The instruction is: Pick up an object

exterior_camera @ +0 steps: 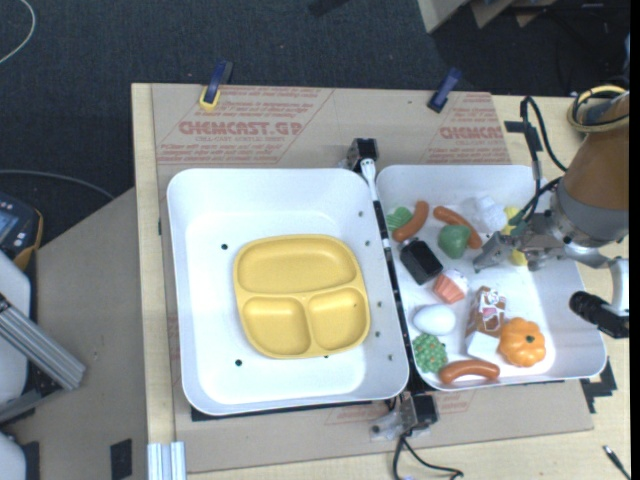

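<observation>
Red sausage (pixel 469 371), orange plastic pumpkin (pixel 523 343), white egg (pixel 434 319) at near edge of right white bin (pixel 560 368). Yellow three-compartment tray (pixel 299 294) alone in left white bin (pixel 200 268): likely drop side. Farther back: black block (pixel 421 260), green round piece (pixel 454 238). Gripper (pixel 512 248) low over right bin's far side, among toys; likely lining up pick. Grip state: can't tell.

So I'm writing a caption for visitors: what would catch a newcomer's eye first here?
Probably the yellow divided tray, alone in the middle of the left bin. Next, the colourful toy food crowded in the right bin, notably the orange pumpkin near its front right corner. The gripper hovers over that bin's right side.
</observation>
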Robot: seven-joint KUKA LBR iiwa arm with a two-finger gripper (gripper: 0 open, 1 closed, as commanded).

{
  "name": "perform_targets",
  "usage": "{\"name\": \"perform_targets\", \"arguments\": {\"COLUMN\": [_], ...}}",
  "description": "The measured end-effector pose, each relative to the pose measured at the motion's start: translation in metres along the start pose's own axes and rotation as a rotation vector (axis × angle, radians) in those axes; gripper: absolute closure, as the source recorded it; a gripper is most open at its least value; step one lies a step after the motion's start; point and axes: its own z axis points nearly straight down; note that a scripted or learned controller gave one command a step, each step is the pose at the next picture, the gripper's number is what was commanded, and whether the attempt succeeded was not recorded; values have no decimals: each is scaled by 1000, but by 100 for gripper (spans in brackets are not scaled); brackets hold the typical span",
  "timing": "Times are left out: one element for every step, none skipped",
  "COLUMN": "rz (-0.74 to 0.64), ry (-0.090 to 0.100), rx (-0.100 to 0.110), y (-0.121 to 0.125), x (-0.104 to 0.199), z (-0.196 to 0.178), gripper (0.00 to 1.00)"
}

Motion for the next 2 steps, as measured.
{"name": "perform_targets", "arguments": {"rz": [1, 2], "ry": [-1, -3], "rx": [-1, -7], "y": [0, 1], "x": [1, 0], "z": [44, 31], "gripper": [0, 100]}}
